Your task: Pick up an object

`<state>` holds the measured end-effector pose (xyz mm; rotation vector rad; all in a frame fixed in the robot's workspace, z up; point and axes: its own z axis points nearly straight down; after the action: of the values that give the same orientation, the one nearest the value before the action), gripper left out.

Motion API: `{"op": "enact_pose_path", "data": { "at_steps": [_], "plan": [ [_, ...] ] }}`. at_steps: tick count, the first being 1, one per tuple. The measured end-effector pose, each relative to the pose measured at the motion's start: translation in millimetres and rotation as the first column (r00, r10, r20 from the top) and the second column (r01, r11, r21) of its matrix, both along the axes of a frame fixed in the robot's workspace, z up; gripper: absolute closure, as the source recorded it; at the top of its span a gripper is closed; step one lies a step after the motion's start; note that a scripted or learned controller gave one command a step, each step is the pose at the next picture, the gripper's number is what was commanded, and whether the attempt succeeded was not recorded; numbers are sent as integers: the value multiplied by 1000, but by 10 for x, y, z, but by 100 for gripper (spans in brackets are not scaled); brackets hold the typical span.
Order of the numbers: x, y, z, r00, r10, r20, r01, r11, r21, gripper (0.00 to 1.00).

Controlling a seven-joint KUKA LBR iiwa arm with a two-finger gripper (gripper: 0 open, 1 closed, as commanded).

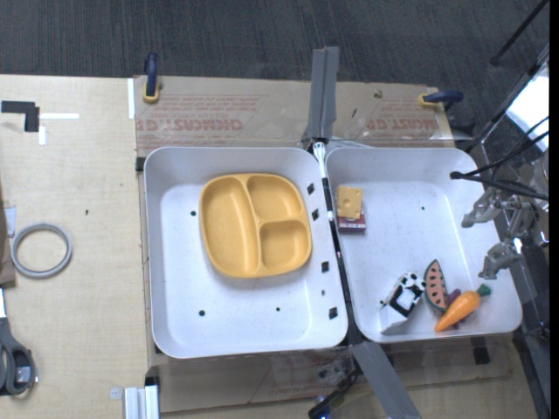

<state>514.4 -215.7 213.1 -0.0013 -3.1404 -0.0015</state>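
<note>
- the pincer (489, 234) sits at the right edge of the right bin (419, 190), over its rim; i can't tell from here whether it is open or shut, since the metal parts blur together.
- it holds nothing that i can see.
- nearest candidates lie in the bin's near right corner, just toward the near edge of the surface from the pincer: a carrot (458, 310), a watermelon slice (435, 285) and a small black-and-white toy (403, 297).
- the carrot looks the closest pick. its long axis runs on a slant, leafy end up toward the right rim, tip toward the near rim; it touches or nearly touches the watermelon slice.
- a cheese-topped block (351, 209) sits well apart, by the bin's left wall, across the bin from the pincer.
- count in the right bin: one carrot, one watermelon slice, one black-and-white toy, one block, four things in all.
- the left bin (175, 312) carries one yellow divided plate (256, 225).
- my guess: the coming move needs a short shift toward the near corner, with the pincer turned across the carrot's slant.
</note>
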Motion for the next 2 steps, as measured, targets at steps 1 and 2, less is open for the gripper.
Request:
{"op": "enact_pose_path", "data": {
  "at_steps": [1,2],
  "plan": [
    [351,315,-383,874,-487,2,487,874,-2,0],
    [692,1166,-1214,686,-727,3,727,686,-2,0]
  ]
}}
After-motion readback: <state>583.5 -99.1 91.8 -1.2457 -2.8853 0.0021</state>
